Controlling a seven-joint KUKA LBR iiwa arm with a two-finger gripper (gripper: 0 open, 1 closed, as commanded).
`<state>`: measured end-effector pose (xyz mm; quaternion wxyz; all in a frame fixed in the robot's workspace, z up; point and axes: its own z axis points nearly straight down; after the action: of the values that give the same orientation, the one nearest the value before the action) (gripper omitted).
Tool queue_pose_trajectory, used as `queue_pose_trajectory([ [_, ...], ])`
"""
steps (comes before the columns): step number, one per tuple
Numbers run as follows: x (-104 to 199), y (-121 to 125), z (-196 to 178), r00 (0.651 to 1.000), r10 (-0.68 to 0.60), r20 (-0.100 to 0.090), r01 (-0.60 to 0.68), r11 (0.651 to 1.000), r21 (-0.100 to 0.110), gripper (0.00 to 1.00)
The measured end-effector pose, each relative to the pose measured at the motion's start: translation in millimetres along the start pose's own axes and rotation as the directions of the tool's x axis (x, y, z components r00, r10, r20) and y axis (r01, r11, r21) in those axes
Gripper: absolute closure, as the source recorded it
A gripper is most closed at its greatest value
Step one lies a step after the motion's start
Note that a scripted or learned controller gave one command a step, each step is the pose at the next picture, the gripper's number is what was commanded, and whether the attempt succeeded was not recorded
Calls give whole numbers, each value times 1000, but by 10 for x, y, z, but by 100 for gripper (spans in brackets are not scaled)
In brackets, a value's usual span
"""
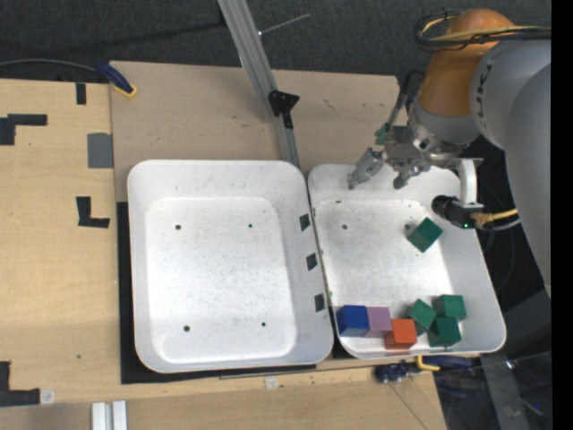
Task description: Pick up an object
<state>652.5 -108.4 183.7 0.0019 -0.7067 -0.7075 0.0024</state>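
My gripper [380, 176] hangs over the far rim of the right bin [376, 240], open, with nothing between its fingers. A green block [423, 235] lies alone in that bin, to the right of and nearer than the gripper. Along the bin's near edge sit a blue block [353, 320], a purple block [380, 319], an orange block [403, 332] and three more green blocks [438, 317], packed close together.
The left bin [215, 262] lies beside the right one, their rims touching. A slanted metal pole [260, 65] with a black clamp crosses behind the bins. A black cable connector [452, 210] sticks out near the right bin's far right corner.
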Motion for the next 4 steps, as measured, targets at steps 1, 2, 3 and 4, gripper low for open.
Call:
queue_pose_trajectory([
  [1,-11,10,441,1000,0,0,0,1000,-1,0],
  [2,-2,-4,958,1000,0,0,0,1000,1,0],
  [3,4,12,822,1000,-2,0,2,1000,-5,100],
  [4,87,12,368,1000,-1,-1,1,1000,-9,100],
])
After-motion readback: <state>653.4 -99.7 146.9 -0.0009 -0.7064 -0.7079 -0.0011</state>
